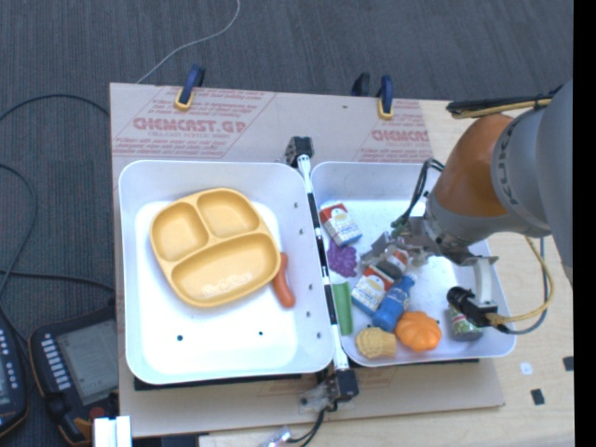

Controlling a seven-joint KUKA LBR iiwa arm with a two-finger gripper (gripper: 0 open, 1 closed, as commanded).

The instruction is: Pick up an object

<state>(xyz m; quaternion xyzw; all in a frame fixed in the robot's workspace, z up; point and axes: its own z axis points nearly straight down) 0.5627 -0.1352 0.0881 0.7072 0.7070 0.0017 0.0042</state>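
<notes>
My gripper hangs low over the middle of the right bin, reaching in from the right. Just under and left of it lie a small red and white carton and a blue bottle. A bunch of purple grapes sits to its left, with another red and white carton behind that. An orange pumpkin-like toy, a tan biscuit and a green stick lie along the bin's near side. A small can stands at the near right corner.
The left bin holds a yellow divided plate and an orange sausage beside it. Black cables loop from the arm over the right bin's near right corner. Clamps hold the board at the back.
</notes>
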